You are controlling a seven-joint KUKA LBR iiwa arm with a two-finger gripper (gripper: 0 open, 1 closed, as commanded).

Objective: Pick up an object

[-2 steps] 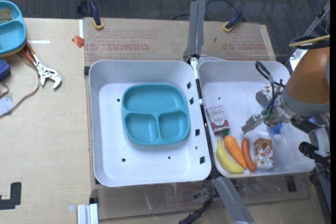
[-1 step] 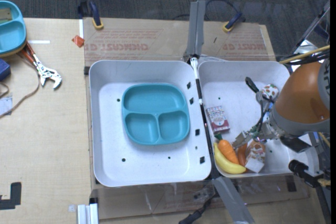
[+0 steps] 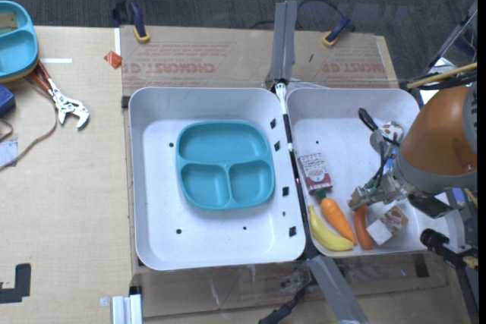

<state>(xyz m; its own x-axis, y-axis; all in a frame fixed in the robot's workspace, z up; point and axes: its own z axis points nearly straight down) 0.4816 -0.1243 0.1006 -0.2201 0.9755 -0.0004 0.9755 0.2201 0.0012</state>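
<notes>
Carrot (image 3: 336, 218), banana (image 3: 328, 234) and packet (image 3: 314, 171) crowd the right bin (image 3: 334, 106).

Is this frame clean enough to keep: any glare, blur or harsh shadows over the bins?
Camera view: lighting is even and soft, with faint shadows under the teal tray; the white right bin looks bright but not blown out; the banana and carrot read sharply; the arm at the right is slightly soft, and the gripper is small and indistinct.
</notes>
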